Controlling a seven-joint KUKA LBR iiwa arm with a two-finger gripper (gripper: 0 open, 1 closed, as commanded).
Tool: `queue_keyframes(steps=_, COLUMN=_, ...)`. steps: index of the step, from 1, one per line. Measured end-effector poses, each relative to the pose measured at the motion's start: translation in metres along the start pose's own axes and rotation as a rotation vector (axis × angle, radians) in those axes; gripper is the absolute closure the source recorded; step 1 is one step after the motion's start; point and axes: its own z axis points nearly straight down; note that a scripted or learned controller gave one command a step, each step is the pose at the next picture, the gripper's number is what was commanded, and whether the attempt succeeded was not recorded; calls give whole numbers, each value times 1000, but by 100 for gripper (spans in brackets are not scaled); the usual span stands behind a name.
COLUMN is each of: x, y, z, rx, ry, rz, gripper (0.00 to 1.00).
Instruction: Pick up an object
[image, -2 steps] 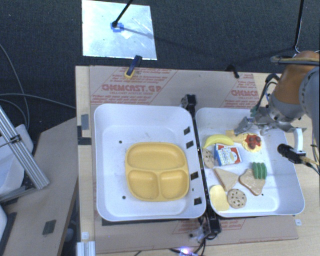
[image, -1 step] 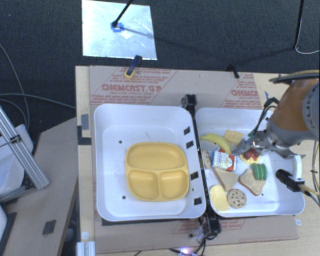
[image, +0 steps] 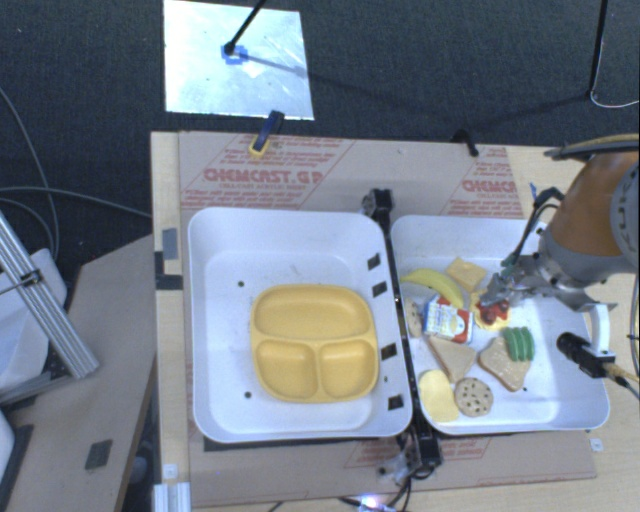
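The right bin holds toy food: a banana, a cheese wedge, a small carton, a red piece, a green piece on a bread slice, a chocolate-chip cookie, a yellow disc and a tan wedge. My gripper reaches in from the right and hangs low over the red piece, beside the carton. Its fingertips are dark and small against the clutter.
The left bin carries a yellow three-compartment tray. A black divider with clips runs between the two bins. The arm's grey and orange body covers the right bin's far right corner. Cardboard lies under both bins.
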Motion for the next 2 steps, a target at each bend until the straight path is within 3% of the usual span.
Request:
queue_keyframes(steps=1, x=60, y=-17, z=-44, rx=19, ry=13, rz=-7, gripper=100)
queue_keyframes(steps=2, x=57, y=-17, z=-42, rx=19, ry=12, rz=-2, gripper=0)
